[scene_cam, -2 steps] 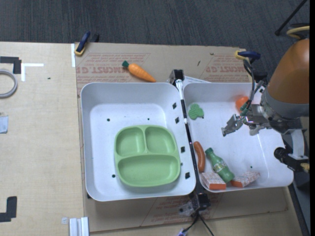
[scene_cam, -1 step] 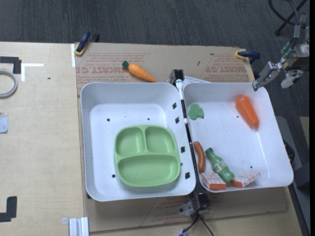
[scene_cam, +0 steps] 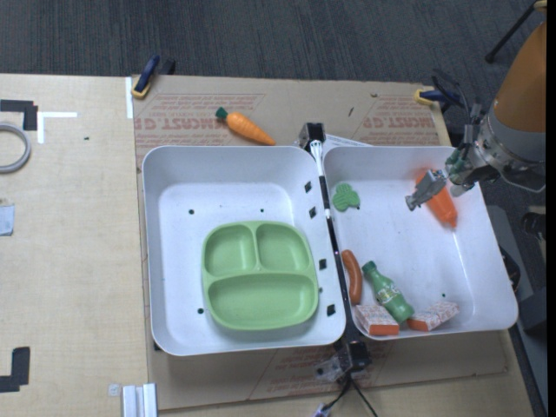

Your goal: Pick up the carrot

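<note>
My arm reaches in from the right, claw (scene_cam: 432, 188) low over the right bin (scene_cam: 486, 268), clamped on an orange carrot (scene_cam: 442, 205) whose long axis tilts from upper left to lower right, near the bin's far-right wall.

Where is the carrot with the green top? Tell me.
In the camera view the carrot lies on the cardboard just beyond the far rim of the bin holding the green plate.
</note>
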Available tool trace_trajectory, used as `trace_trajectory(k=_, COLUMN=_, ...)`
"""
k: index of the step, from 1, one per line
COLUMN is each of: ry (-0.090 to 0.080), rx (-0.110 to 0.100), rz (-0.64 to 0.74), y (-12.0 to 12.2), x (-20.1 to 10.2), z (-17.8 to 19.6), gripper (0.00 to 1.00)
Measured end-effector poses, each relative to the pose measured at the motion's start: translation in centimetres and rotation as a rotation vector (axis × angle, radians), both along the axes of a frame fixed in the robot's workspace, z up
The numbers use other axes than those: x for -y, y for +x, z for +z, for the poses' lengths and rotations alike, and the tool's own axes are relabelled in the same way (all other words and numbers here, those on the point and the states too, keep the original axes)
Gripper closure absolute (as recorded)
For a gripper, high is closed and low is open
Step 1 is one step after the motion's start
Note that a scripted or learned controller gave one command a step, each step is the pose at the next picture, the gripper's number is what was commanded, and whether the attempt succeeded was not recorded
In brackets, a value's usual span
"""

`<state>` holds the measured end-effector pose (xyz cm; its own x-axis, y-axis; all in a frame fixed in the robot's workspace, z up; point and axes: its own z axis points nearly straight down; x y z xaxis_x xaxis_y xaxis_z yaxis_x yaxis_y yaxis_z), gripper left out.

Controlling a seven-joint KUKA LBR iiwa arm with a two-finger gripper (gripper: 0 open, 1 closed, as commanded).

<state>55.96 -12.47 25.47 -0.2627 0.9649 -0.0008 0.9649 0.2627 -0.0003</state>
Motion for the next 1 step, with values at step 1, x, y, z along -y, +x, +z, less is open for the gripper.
trace_trajectory(k=1, ry=0.0, rx=0.001, rz=0.123, y=4.53, x=0.33, z=-3.2, gripper=0.0)
